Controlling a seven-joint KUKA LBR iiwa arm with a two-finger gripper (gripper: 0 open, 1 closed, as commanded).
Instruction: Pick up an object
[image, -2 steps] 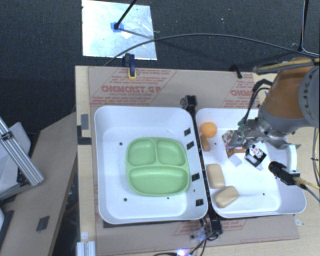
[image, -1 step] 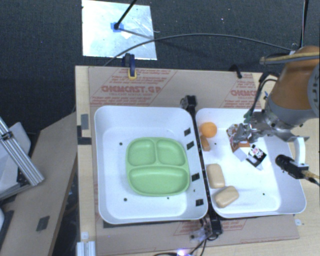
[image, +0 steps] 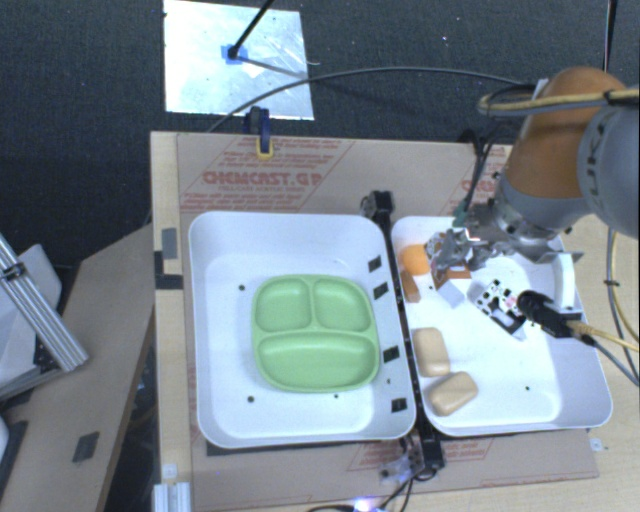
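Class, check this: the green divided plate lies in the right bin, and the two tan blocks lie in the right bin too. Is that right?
Not quite. The camera view shows the green divided plate in the left bin, not the right. The two tan blocks do lie in the right bin.

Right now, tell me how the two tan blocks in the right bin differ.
The upper tan block is paler and squarer, lying roughly upright in the camera view; the lower tan block is a deeper tan, more oval, and tilted on a diagonal. The upper one sits closer to the divider between the bins, the lower nearer the right bin's front edge. Both lie loose on the bin floor, apart from the arm.
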